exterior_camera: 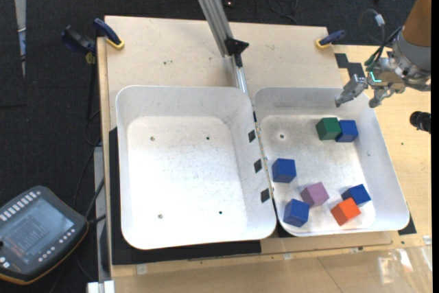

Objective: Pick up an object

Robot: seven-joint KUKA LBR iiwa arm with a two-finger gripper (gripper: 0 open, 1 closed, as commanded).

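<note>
Orange cube [345, 211]: we see it nearest of all, in the right bin [384, 168], touching a blue cube [357, 194] just behind it.
Purple cube [315, 193]: left of the orange one, pressed against another blue cube [296, 212] at the near left of the cluster.
Lone blue cube [284, 170]: farther back and apart from the rest; we judge it the easiest to take, with free faces on all sides.
Green cube [328, 128]: farthest, touching a blue cube [347, 130] on its right.
Handling: we judge the cubes light, rigid and flat-sided, best pinched across two opposite faces; touching pairs leave little room for a finger.
Left bin [137, 168]: white, speckled.
Gripper [361, 94]: above the right bin's far right rim, fingers spread wide, nothing between them.
Hard to tell: we cannot judge the gripper's height above the bin; the arm is cut off at the right edge.
</note>
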